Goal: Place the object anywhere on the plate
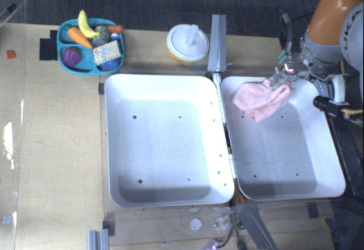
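At the bottom of your view, nearest the camera, the front rims of the two white bins met the bench, with the left bin beside the right bin and a grey divider bar running back from the seam between them. You had the pink cloth in the right bin, bunched at its back left part, with its upper right corner lifted toward the gripper. That corner reached right up to the fingertips, but you could not tell from this slant whether the fingers were open or clamped on the fabric. The arm came in from the right, its orange band high over the bin's back right corner. Behind the left bin, a blue plate sat on the bench, well apart from the cloth, carrying a banana, a carrot and other small toys. A white lidded cup stood just left of the bar.
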